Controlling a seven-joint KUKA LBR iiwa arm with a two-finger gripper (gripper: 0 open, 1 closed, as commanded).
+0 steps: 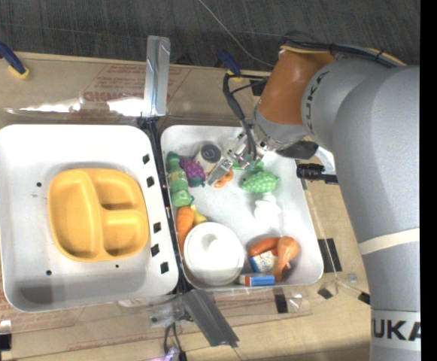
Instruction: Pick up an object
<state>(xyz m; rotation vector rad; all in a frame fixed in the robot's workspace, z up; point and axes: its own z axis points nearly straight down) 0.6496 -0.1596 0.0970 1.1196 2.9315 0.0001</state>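
Gripper (232, 159) sits low in the upper middle of the right bin (306, 216), hanging from the grey arm (368, 126) with its orange band (286, 89). Whether anything is pinched there cannot be told; the metal parts blur together against the toys. Just below the gripper lies a small orange piece (222, 180), touching or nearly so. To the gripper's left, a dark round cap-like item (209, 153) and a purple grape cluster (194, 171). Just right of it, a green leafy toy (259, 180), with a white lump (266, 207) beneath that.

Along the bin's left wall: green pieces (179, 188) stacked in a column, then a carrot (184, 222) lower down. A white round bowl (213, 253), upturned or lidded, fills the lower left corner. Lower right corner holds an orange-red heap (274, 250) with a small blue-and-white packet (257, 280) at the bottom rim.

Left bin (15, 201) carries a yellow divided tray (98, 213), three compartments, near its middle. Both bins rest on the cardboard-covered desk (68, 81).
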